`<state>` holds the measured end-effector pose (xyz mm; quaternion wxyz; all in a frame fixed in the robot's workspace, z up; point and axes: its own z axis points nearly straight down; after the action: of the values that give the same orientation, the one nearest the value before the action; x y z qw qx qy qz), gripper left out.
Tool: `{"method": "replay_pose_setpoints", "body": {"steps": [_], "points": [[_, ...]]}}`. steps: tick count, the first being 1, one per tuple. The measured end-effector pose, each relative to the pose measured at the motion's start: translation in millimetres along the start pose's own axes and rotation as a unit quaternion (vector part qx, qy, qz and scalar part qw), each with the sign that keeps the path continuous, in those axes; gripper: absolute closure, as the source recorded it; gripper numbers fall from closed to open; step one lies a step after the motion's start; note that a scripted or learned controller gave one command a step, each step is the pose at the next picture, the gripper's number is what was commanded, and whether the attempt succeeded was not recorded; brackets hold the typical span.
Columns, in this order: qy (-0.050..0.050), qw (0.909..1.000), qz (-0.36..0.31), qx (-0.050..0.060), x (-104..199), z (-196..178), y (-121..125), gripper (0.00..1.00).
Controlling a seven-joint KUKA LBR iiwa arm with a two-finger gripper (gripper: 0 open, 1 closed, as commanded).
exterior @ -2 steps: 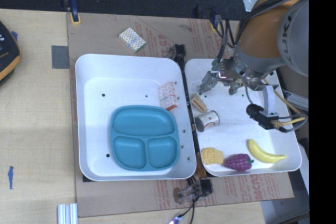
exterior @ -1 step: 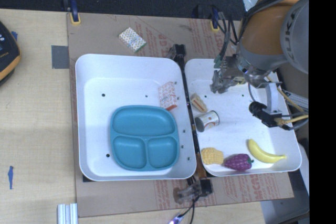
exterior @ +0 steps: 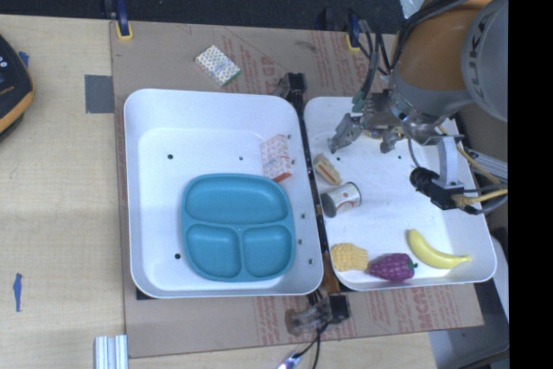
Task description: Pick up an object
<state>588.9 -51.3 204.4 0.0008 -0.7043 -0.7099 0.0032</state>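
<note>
Hovering over the right bin, the pincer seemed to stand apart and empty, so it next needed lowering onto the metal cup.

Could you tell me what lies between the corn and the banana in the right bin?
The purple grapes lie between the corn and banana, seen in the camera view.
</note>
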Motion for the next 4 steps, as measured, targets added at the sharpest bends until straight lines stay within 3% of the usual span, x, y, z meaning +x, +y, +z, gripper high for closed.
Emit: {"method": "replay_pose_setpoints", "body": {"steps": [1,2,3,4], "points": [[0.001,1.0,0.001,0.0,15,13,0,0.0],[0.001,1.0,0.003,-0.001,-81,25,63,0.0],[0.001,1.0,0.002,-0.001,-81,14,63,1.0],[0.001,1.0,0.002,-0.001,-81,14,63,0.0]]}}
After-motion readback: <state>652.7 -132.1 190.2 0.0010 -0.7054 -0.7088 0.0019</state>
